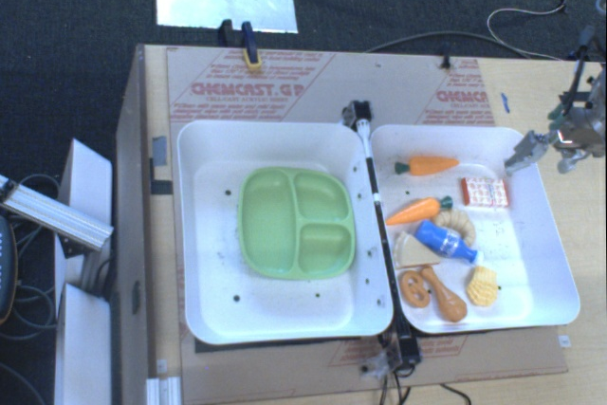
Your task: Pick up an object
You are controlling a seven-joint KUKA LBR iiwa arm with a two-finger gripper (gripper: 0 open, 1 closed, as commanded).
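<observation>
The right bin holds several toy foods: an orange carrot near the back, a second carrot, a red and white box, a blue bottle lying over a beige ring, a pretzel, a brown drumstick and a yellow corn piece. My gripper hangs above the bin's back right corner, right of the red and white box. Its fingers stand apart with nothing between them.
A green divided plate lies in the left bin. A black divider with a clamp runs between the bins. Cables trail across the dark floor behind the bench.
</observation>
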